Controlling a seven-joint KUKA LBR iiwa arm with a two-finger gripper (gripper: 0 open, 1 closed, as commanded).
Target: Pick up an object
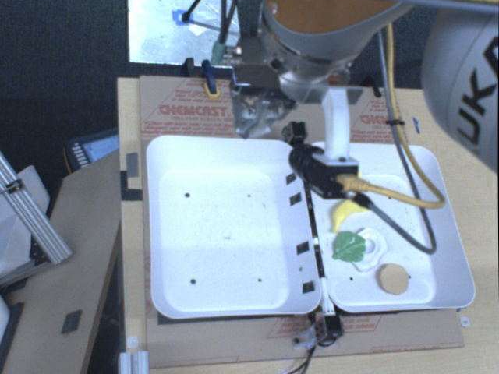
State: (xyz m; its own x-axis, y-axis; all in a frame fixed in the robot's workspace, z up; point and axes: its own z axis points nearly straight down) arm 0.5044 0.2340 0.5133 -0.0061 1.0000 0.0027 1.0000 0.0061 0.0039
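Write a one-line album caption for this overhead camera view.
Robot arm above two white bins; green, yellow and tan objects in the right one.

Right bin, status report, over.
Gripper above the bins' far edge, nothing visibly held. Yellow piece, green piece, tan disc in right bin.

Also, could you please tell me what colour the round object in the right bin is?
Tan, like light wood, in the camera view.

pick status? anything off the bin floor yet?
Done: nothing lifted. The green leaf-shaped piece, the round tan disc and the yellow piece all lie on the floor of the right white bin. In hand: the grey arm's gripper sits high over the back rim of the left white bin, with no object seen in it. Left: descend, grasp, lift.
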